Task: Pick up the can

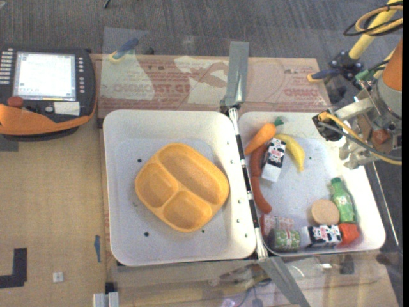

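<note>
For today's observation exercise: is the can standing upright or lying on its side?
On its side. The can lies flat in the near corner of the right bin, its long labelled side facing up, beside a small carton.

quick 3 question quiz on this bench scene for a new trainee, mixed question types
1. True or false: the yellow tray lies in the left bin.
2. Which bin holds the can? A) left B) right
3. Fill in: the banana lies beside the ____.

Key
1. true
2. B, the right bin, by its near wall
3. carrot
</note>
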Controlling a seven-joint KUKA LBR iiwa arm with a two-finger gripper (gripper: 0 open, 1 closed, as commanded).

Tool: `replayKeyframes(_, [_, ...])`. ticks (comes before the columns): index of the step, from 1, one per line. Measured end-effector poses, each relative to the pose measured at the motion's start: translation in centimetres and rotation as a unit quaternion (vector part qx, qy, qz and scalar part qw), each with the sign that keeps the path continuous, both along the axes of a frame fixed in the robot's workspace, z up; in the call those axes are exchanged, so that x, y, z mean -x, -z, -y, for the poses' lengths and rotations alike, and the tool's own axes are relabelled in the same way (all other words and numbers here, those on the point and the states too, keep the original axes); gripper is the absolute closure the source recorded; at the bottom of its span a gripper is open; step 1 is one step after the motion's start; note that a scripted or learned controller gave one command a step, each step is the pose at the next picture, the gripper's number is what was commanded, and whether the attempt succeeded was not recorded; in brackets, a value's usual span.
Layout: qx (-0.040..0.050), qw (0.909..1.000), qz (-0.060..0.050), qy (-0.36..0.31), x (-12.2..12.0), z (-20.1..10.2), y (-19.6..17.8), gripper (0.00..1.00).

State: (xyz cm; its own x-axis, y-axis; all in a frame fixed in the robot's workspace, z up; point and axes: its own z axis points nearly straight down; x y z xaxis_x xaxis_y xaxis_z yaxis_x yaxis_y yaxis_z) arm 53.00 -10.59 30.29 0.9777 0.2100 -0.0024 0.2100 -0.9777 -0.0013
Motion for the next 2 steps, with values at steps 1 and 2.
replayKeyframes(1, [0.0000, 1.0000, 0.000, 0.000, 0.00, -0.01, 0.01, 0.00])
replayKeyframes(2, [0.0000, 1.0000, 0.000, 0.000, 0.00, -0.01, 0.00, 0.00])
